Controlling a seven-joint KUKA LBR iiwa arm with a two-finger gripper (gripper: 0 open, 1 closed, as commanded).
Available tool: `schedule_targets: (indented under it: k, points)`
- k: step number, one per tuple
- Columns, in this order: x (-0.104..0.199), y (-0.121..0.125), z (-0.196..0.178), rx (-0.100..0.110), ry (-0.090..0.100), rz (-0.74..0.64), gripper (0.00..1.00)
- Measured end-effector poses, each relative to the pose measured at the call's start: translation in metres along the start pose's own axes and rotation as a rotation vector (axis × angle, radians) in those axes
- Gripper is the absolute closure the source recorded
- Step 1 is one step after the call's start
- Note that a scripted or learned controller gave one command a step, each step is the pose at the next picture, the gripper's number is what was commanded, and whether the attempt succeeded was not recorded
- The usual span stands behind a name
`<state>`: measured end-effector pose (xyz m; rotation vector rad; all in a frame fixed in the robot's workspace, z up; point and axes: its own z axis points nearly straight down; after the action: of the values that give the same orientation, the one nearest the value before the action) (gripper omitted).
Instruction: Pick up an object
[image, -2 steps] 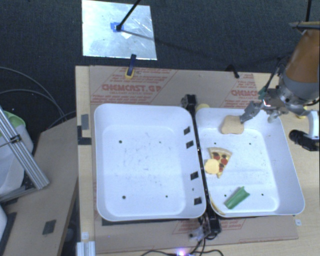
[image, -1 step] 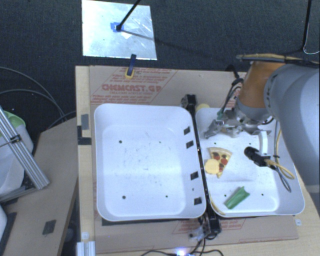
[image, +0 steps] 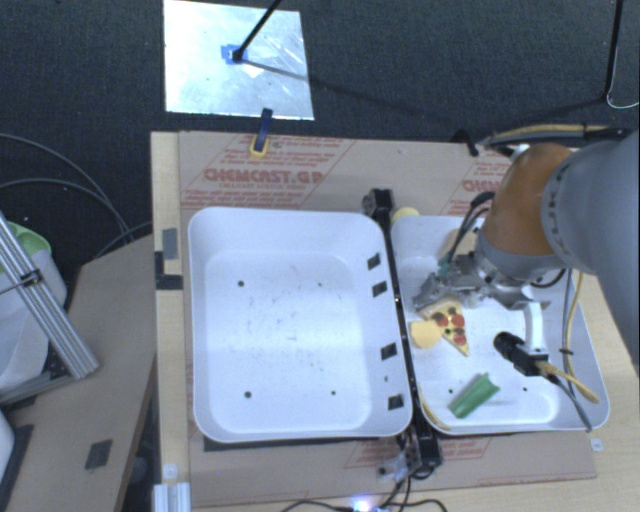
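- A single fixed camera sits above the bench (image: 330, 165) and looks down on it at a slant.
- The frame takes in the left bin (image: 290, 330) and the right bin (image: 530, 402) whole, with dark floor (image: 80, 80) beyond the bench's far edge.
- The arm (image: 590, 200) enters from the right edge; the gripper (image: 437, 290) appears small, at middling distance from the lens.

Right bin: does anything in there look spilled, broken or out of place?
Nothing looks spilled or broken. The toy pizza slice and the green block lie loose on the floor of the right bin. One small oddity: a yellow ball sits at the bin's far rim; whether inside or on it, I cannot tell.
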<state>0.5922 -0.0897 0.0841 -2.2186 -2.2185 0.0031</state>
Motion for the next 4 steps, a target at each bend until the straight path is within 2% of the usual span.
schedule_targets:
  k: [1, 2, 3, 4]
  points:
    - [-0.023, -0.003, -0.001, -0.005, -0.002, 0.000, 0.00]
    - [-0.022, -0.002, -0.012, -0.008, -0.001, -0.002, 1.00]
    - [0.056, -0.051, -0.105, -0.010, 0.002, -0.010, 1.00]
    - [0.073, -0.108, -0.099, -0.001, 0.000, -0.002, 1.00]
